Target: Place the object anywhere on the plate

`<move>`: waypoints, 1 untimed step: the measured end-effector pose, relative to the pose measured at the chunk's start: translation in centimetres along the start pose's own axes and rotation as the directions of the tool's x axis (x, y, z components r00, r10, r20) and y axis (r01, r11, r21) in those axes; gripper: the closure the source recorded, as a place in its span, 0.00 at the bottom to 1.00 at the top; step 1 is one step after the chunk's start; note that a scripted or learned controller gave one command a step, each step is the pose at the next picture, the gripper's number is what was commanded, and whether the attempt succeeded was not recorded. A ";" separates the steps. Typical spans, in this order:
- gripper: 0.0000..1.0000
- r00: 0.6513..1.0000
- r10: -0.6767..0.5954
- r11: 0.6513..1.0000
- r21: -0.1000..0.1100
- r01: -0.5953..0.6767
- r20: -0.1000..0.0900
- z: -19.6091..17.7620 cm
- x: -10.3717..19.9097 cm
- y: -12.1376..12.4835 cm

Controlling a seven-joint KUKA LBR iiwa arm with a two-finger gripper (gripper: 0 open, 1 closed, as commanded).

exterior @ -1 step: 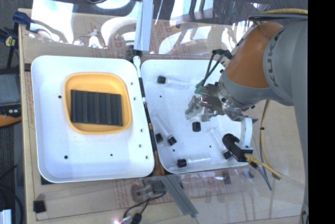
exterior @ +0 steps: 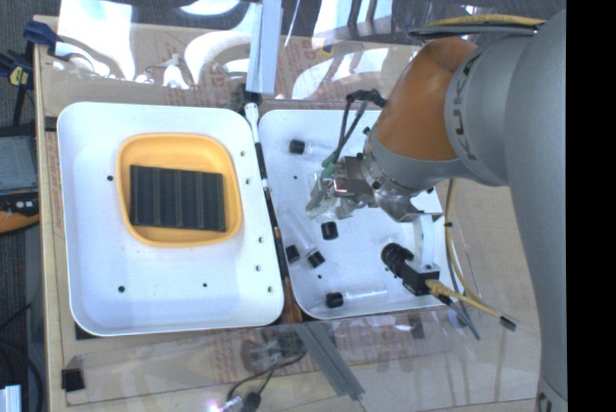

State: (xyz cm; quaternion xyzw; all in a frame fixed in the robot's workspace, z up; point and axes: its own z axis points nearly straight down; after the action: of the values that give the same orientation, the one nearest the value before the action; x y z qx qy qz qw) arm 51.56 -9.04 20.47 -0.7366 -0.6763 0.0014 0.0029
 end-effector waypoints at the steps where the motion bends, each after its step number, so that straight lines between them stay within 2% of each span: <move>1: 1.00 0.987 -0.162 0.987 -0.003 0.162 0.003 1.4 4.2 2.6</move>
State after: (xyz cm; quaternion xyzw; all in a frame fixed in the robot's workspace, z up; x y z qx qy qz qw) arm 54.50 -5.05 19.09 -0.6791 -0.7340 0.0010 0.0010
